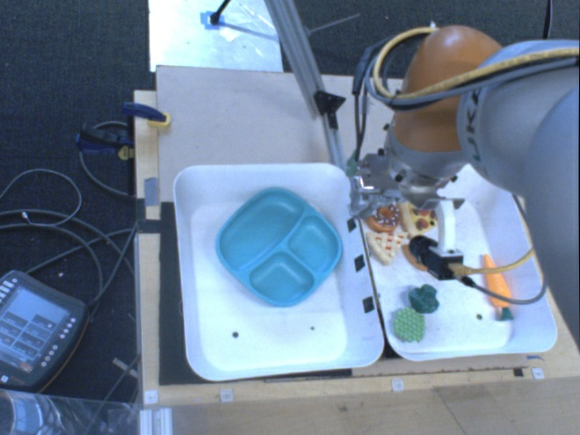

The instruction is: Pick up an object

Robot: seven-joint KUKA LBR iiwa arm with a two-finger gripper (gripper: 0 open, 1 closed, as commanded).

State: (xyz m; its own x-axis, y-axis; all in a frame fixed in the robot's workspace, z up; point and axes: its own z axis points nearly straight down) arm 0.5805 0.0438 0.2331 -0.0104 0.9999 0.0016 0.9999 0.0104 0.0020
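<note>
left bin (204, 270): smooth blue three-section plastic plate (279, 246) | right bin (535, 329): toy food cluster (395, 229) flat, directly beneath end effector (399, 202), grip state cannot be told | bumpy green pieces (415, 313) nearer front | slim orange carrot (496, 284) to the right, long axis running front-back

The blue three-compartment plastic plate (279, 258) looks smooth and slightly glossy. Both shallow white plastic bins (208, 333) have a matt finish. The arm's orange band (444, 89) is shiny; the pale wooden bench board (236, 116) looks matt.
</note>
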